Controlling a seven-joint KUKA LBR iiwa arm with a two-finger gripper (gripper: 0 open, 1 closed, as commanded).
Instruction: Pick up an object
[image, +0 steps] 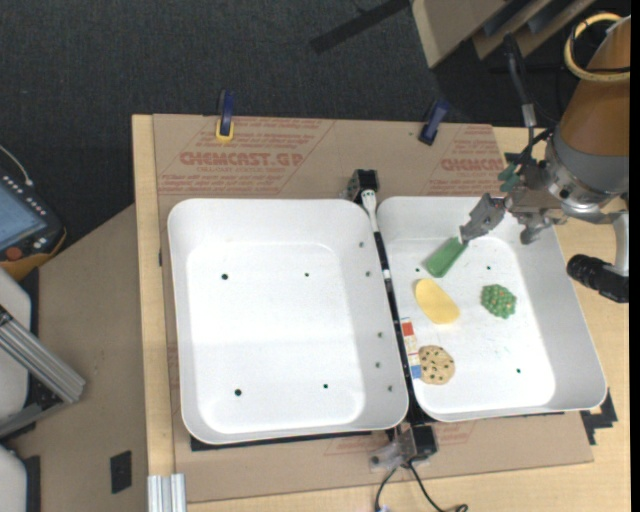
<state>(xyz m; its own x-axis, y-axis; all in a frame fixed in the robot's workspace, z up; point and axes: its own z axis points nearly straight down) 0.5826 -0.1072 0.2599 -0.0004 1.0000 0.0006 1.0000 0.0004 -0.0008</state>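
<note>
The fingers appear to pinch the upper end of one green block over the right bin, though I cannot tell for sure. Below lie one yellow piece, one broccoli floret and one cookie. One left bin sits beside it on the table.

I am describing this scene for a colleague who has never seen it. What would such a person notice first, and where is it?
First, the grey and orange arm reaching in from the right over the right bin, its gripper right at the upper end of a green block. Next, the small items in that bin: a yellow piece, a green broccoli-like toy and a cookie. The left bin is plain white.
</note>
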